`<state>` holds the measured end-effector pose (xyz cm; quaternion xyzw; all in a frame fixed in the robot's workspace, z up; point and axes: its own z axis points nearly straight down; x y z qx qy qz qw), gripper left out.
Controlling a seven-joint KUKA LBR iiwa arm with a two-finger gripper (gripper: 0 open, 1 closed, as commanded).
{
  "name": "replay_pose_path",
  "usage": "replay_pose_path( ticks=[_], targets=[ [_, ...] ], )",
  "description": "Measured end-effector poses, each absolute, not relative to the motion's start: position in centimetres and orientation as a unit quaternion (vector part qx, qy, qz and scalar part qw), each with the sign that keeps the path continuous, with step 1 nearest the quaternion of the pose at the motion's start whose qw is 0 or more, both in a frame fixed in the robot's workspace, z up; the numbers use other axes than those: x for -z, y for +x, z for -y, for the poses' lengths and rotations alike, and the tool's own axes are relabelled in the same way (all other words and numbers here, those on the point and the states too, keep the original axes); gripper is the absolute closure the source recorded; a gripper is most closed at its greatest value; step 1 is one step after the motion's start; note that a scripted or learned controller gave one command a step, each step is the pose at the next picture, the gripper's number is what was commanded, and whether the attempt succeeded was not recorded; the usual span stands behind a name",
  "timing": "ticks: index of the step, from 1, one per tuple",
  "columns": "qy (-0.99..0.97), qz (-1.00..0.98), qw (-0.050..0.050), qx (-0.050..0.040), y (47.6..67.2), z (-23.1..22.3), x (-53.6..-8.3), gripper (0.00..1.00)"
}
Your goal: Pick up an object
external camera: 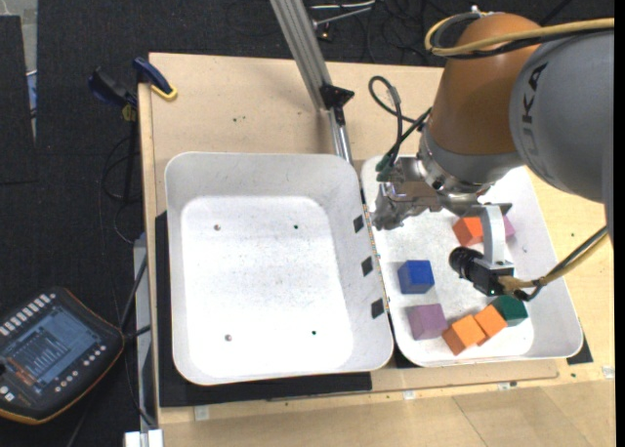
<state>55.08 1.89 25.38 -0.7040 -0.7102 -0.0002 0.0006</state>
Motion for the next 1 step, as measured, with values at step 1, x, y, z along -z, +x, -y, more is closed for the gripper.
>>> replay_pose_path(
  ticks=[1],
  targets=[
    [-0.704,0.71,0.002,-0.0007,54.93,-7.76,-23.74,1.0]
  ],
)
